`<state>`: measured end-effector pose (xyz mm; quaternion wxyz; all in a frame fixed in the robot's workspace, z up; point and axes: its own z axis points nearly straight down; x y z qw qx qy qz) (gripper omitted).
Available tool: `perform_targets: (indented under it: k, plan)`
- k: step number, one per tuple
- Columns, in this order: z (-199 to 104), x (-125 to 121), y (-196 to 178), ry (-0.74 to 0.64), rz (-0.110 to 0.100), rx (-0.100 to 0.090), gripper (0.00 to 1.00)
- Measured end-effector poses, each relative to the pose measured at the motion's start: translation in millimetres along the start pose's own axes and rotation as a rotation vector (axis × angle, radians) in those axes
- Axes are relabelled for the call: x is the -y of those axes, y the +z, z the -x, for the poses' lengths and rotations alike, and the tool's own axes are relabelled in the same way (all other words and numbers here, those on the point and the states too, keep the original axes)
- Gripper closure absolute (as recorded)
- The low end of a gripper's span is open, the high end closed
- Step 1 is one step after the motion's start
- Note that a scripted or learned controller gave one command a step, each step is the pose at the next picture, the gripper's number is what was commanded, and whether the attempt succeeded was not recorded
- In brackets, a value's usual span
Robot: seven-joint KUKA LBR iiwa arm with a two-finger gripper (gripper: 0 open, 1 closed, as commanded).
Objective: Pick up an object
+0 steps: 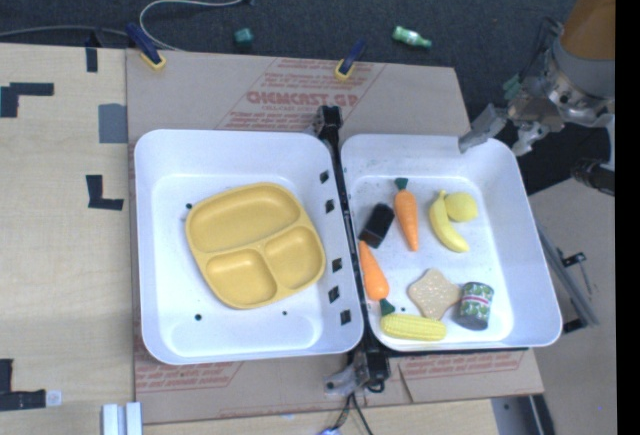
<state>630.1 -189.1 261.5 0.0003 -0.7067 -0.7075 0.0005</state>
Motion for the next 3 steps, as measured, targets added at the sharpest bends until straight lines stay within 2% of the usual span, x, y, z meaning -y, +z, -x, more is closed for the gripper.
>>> perform_targets:
  k: [1, 2, 3]
  plan:
    - [1, 15, 175, 0.0, 0.003, 0.0, 0.0]
    - [-79, 5, 175, 0.002, 0.006, 0.007, 0.0]
    - [-82, 5, 165, 0.0, 0.005, 0.003, 1.0]
